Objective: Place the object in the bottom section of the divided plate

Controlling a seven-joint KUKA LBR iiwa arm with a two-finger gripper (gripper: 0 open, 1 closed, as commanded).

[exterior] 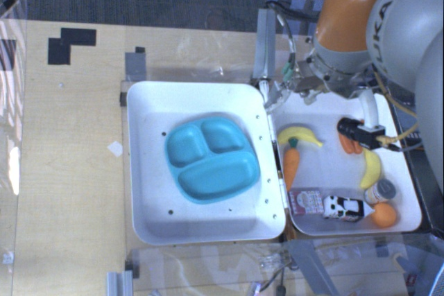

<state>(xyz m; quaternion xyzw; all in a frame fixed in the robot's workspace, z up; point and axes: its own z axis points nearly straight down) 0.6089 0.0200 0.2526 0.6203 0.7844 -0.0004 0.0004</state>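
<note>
The gripper (281, 90) hung over the far left corner of the right bin (326, 166), close to the wall it shares with the left bin (149, 170), and whether it was open or closed could not be told from this angle; nothing could be seen in its grasp. The object to be moved was, by my reading, one of the toy foods in the right bin: a yellow banana (300, 136) lay nearest the gripper, with a carrot (291, 164) just beside and partly under it, while a second banana (372, 170), an orange (383, 215), a small carton (305, 202) and a cow-patterned piece (345, 208) sat along the near and right sides. The blue divided plate (186, 149) lay in the left bin, its wide bottom section (220, 180) toward the near edge and bare. The likeliest trouble was the pick itself: the banana and carrot touched, so a descent between them could nudge both or catch the wrong one, and the banana's curved, smooth body could slip out. The nearby bin wall could also foul a descent made too far left. During the carry, a loose hold could drop the piece short, and a release too far back would land it in one of the two upper sections
</note>
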